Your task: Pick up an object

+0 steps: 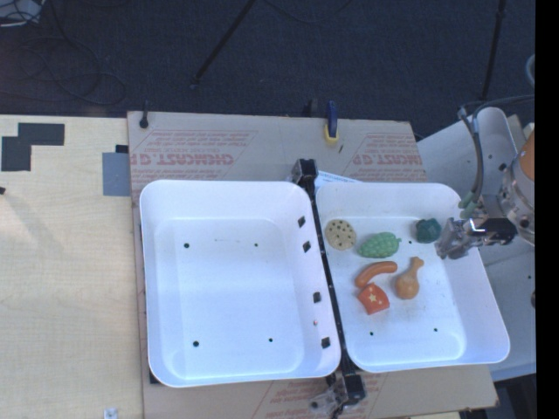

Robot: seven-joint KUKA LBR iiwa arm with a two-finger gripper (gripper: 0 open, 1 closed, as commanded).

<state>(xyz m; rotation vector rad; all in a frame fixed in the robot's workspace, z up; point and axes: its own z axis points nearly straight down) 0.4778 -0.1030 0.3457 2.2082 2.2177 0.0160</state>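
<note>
The right bin point(476, 343) holds several toy foods. A round beige disc with dots point(340, 233) lies at its upper left, and a green leafy piece point(377, 245) sits beside it. A dark teal lump point(427, 230) rests near the right wall. Below them lie an orange sausage point(376, 273), a tan drumstick point(408, 279) and a red piece with a yellow mark point(374, 298). My gripper point(453, 242) hangs over the bin's right side, just right of the teal lump and slightly lower. Nothing shows in its grasp.
The left bin point(166, 356) sits side by side with the right one, a black divider with clips point(314, 269) between them. Both rest on a cardboard sheet point(227, 151). The arm's grey body point(498, 160) stands at the right.
</note>
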